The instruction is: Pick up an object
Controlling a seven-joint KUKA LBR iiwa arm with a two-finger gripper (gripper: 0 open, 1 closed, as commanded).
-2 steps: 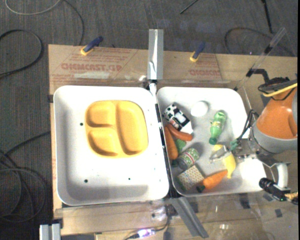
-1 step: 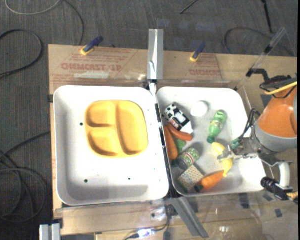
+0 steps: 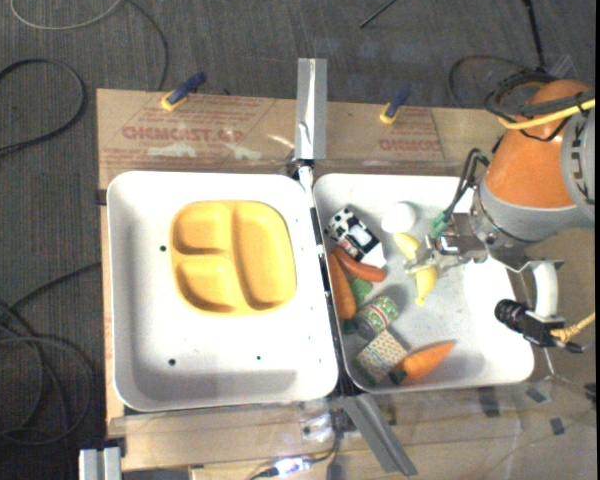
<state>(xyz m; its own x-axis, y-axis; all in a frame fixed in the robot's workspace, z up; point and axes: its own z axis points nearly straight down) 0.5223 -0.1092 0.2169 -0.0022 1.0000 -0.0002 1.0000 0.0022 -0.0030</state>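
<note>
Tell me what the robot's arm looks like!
The arm is chunky and rounded: a big orange band on top, grey below. Yellow and black cables loop over it. Its gripper is a small dark metal part with green bits on it.

You have the divided tray [image 3: 235,256] in the left bin [image 3: 140,368]; the right bin [image 3: 500,363] holds the carrot [image 3: 427,359], banana [image 3: 424,280] and can [image 3: 378,315].

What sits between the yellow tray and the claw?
In the camera view, going from the yellow tray toward the claw: the bins' rims, a black-and-white toy, a sausage, then a banana right by the claw.
</note>
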